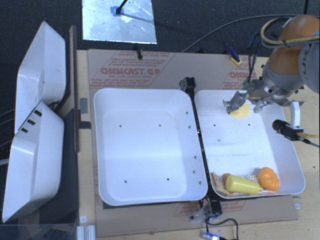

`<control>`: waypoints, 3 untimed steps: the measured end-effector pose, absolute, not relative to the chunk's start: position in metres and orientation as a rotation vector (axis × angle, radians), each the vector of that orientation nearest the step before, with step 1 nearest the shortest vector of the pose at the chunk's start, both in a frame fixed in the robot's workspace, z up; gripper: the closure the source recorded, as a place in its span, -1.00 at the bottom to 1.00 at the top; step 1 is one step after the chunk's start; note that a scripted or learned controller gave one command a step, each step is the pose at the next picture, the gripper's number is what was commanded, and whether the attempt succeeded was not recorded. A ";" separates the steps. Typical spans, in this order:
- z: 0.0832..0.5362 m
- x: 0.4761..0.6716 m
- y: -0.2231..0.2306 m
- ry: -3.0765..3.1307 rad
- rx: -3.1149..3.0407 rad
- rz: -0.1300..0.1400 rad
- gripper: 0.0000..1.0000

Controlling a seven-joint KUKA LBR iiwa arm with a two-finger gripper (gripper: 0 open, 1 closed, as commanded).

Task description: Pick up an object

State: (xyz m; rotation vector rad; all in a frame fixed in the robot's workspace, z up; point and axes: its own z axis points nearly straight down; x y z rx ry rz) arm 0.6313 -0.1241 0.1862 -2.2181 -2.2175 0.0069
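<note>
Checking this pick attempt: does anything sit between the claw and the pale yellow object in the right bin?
Nothing visible does. The claw is right at the pale yellow object near the right bin's far edge. The other objects lie along the near edge, well away from it.

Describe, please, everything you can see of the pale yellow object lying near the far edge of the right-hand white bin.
The pale yellow object is a small, rounded, soft-looking lump, matte and evenly coloured, with no markings I can make out. It lies on the floor of the right white bin, close to the far wall. The two-finger gripper sits directly over its upper edge, hiding part of it; whether they touch cannot be told. It lies well apart from the items clustered at the bin's near edge.
</note>
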 end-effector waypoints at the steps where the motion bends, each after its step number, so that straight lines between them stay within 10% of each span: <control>1: 0.191 0.633 -0.124 -2.222 -2.222 -0.001 -1.00; 3: 0.103 0.623 -0.123 -2.220 -2.220 0.003 -1.00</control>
